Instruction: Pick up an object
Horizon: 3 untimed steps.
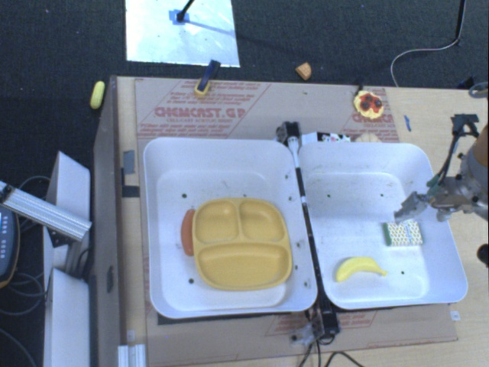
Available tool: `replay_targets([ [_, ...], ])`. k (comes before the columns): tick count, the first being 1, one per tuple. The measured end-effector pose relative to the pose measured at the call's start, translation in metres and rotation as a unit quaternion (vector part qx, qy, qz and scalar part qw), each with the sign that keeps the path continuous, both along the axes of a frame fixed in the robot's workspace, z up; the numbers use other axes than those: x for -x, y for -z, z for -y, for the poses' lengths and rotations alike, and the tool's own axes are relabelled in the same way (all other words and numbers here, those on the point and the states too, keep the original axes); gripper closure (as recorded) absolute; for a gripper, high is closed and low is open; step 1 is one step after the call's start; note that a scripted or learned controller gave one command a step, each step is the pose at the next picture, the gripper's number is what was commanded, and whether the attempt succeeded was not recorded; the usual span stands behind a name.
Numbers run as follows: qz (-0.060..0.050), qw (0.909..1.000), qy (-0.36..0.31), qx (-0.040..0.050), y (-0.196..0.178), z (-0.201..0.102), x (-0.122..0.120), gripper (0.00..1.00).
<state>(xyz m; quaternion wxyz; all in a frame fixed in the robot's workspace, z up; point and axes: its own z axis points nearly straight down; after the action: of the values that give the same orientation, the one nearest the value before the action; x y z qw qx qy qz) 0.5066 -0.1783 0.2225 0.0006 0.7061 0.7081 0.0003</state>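
Right bin (367,167), and there are two candidates lying in it: a small patterned square pad (403,233) toward the bin's right side, and a yellow banana (361,267) just below it, nearer the bin's front wall. Neither is lifted; both rest flat on the bin floor, a little apart from each other.

The gripper (412,205) hangs just above the pad's upper edge, close to it, with nothing visibly between its fingers. How wide it stands is too small and blurred to tell. This looks like the approach step, with the pad the likeliest target.

The next move calls for a short descent squarely over the pad, then a firm close; the pad is thin and flat, so the tips would need to get right down to the bin floor.

The arm (462,193) comes in over the bin's right wall, wrist low, cables trailing up behind it.

Over in the left bin (221,159), a yellow divided tray (241,245) with an orange sausage-like piece (187,232) touching its left rim.
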Motion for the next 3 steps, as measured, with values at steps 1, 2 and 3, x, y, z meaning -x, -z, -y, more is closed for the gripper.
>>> replay_targets([
  [1, 0.001, 1.0000, 0.001, 0.0008, 0.124, 0.029, -0.008, 0.00],
  [2, 0.009, 1.0000, -0.001, 0.0034, 0.132, 0.029, -0.106, 0.00],
  [3, 0.003, 1.0000, -0.001, 0.0012, 0.000, 0.028, -0.143, 0.00],
])
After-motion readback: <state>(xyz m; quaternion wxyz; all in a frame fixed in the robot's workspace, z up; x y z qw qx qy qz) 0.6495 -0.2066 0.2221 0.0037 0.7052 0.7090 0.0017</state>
